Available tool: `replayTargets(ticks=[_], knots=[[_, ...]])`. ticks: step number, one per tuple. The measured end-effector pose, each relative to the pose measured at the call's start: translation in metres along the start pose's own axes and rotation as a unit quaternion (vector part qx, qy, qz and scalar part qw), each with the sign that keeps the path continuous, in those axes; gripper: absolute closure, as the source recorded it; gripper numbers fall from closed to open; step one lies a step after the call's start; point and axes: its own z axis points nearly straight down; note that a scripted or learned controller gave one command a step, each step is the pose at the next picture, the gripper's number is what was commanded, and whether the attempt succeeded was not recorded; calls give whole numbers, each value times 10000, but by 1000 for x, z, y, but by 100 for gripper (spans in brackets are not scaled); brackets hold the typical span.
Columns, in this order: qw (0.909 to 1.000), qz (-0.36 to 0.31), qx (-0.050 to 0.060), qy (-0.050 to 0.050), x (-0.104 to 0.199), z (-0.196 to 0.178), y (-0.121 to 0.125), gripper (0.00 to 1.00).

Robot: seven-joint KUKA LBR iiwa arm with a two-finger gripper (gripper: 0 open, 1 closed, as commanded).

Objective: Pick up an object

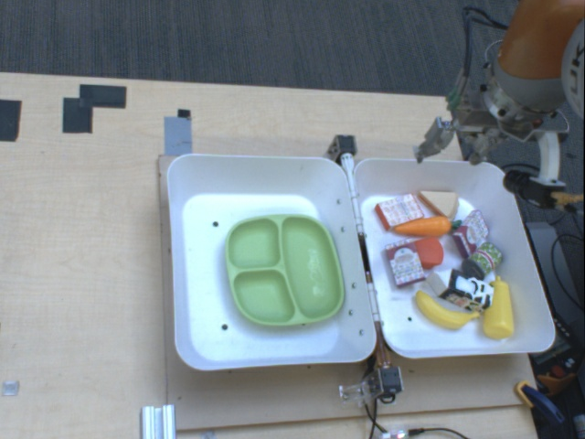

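the left bin (196, 273) holds a green divided plate (284, 270), lying flat near its middle; broad and low, it looks a poor choice for a two-finger grip except at the rim.

the right bin (530, 323) carries the likelier things, a heap of small toy foods. going across: a red and white printed box (398, 211) and another small box (404, 264) nearer the divider, an orange carrot (423, 228) lying crosswise with a wedge of pale bread or cheese (441, 202) behind it, a red round piece (430, 253), a yellow banana (445, 311), a black and white piece (471, 290), and a yellow bottle-like shape (499, 310) near the right wall. all look like light, stiff plastic or card, probably smooth and apt to slip. the carrot seems the best target: it lies atop the others, and its narrow body could be pinched across the middle. the banana, a little apart at the front, would also do.

the pieces overlap, so several outlines are hard to read, and the items at the right of the heap are too small to name. the hand (454, 140) hangs above the far rim of the right bin, apart from the toys, holding nothing; its fingers appear spread fairly wide. the arm is cut off by the top right corner.
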Motion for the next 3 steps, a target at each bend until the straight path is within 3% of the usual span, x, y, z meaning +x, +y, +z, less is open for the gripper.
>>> replayTargets(ticks=[1, 2, 3], knots=[[10000, 16, 24, 3, -4, 157, -63, 0], [10000, 19, -23, -4, 10, 185, -113, 0], [10000, 12, -52, -2, 11, 173, -110, 100]])
